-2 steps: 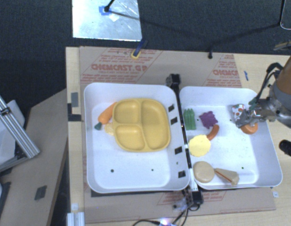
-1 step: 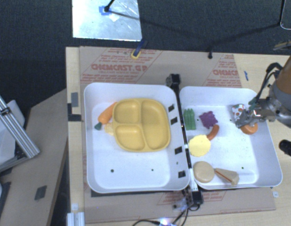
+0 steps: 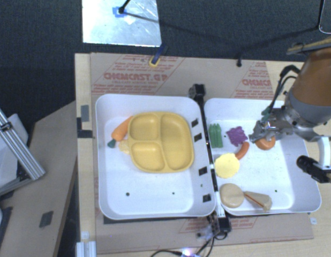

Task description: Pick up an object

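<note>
claw [image 3: 263, 134]: low over the right bin [image 3: 302, 197], finger state cannot be told
orange piece [image 3: 266, 143]: just under the claw
red sausage [image 3: 242, 150]: left of the claw
purple piece [image 3: 236, 135]: beyond the sausage
yellow tray [image 3: 157, 142]: far left, in the left bin [image 3: 109, 197]

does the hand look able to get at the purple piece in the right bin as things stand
Probably yes: the purple piece lies uncovered in the right bin, just left of the hand, with the green piece and sausage beside it, not on top.
</note>
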Motion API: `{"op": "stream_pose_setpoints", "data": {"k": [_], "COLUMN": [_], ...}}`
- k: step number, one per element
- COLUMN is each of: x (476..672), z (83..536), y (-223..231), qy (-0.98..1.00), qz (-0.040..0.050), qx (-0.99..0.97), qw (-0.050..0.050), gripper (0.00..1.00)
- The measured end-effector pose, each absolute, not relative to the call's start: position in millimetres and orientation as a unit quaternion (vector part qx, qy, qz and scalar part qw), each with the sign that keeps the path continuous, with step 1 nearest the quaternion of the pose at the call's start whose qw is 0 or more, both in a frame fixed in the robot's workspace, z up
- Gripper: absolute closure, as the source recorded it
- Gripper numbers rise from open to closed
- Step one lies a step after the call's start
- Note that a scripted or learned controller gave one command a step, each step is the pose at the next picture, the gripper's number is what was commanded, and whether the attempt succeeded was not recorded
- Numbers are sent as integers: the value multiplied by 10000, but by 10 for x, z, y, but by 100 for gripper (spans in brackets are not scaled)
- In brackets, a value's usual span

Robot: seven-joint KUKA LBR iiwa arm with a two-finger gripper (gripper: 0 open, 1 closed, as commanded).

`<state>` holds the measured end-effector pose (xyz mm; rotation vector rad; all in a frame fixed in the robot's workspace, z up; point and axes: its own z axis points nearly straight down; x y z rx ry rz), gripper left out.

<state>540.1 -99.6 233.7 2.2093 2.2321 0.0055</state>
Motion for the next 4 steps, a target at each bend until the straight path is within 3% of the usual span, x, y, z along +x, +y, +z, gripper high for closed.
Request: {"op": "stream_pose_setpoints", "data": {"k": [3,4], "x": [5694,5705], "z": [2163,2346], "y": [763,683], "qy": [7106,7085], "qz": [12,11], "qx": [7036,7057], "qw": [-1,6], "gripper": [100,100]}}
